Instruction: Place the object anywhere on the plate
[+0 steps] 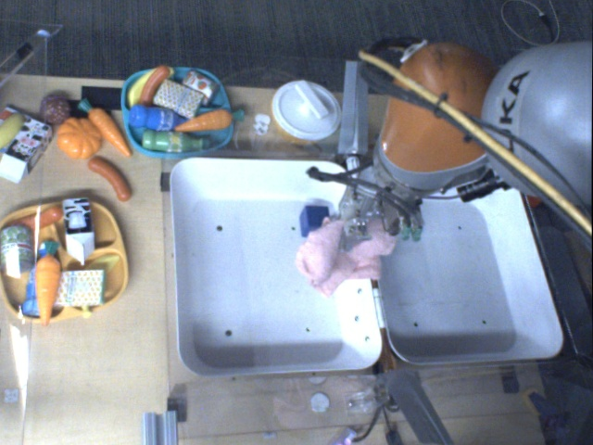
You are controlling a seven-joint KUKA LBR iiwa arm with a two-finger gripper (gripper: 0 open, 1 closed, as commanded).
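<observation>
Hanging over the right edge of the left bin (213, 341), the end effector (371, 230) sits directly above a crumpled pink cloth (334, 258), and its dark linkage covers the cloth's upper right corner, so I cannot tell whether it is spread or closed, nor whether any fabric is pinched. The cloth lies bunched against the bin's right wall, close to the divide with the right bin (482, 332), which is probably why the arm (435, 109), reaching in from the right, is poised so near that wall. Just beside the cloth's upper left edge rests a small blue block (314, 218), touching or nearly touching it; either could be the object meant, though the end effector's position favours the cloth. No obvious plate lies inside either bin. The likeliest targets are on the wooden surface (139, 276) to the left: a yellow dish (116, 248) packed with toy food and small cartons, and a blue bowl (139, 142) holding toy vegetables, with an orange toy pumpkin (76, 137) and a toy sausage (109, 178) loose between them. A white lidded container (306, 111) stands behind the bins. By my judgement the task is at the grasping stage, with the carry to a plate not yet made; soft fabric may slip or drag the block along.
</observation>
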